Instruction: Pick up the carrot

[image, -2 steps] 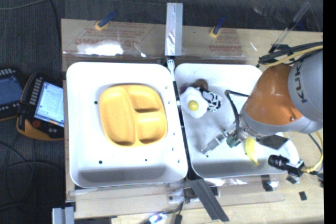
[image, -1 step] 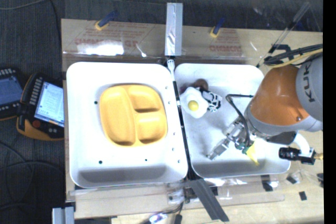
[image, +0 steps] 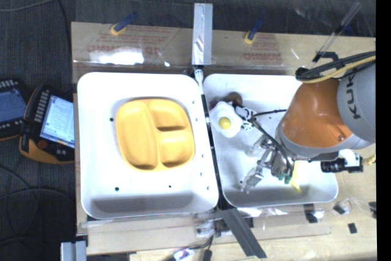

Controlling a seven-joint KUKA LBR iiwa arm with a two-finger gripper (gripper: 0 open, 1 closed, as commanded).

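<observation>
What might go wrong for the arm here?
1. The gripper is low in the right bin with nothing seen between its fingers, so it may lift away holding nothing.
2. The arm hides much of that bin; I cannot make out a carrot.
3. The fried egg toy and cables lie close by and might get knocked.

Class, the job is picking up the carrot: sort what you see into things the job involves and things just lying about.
Job in hand: tool; right bin, where the tool hangs.
Lying about: yellow divided plate in the left bin; fried-egg toy; small brown item; handheld controller beside the bench.
</observation>
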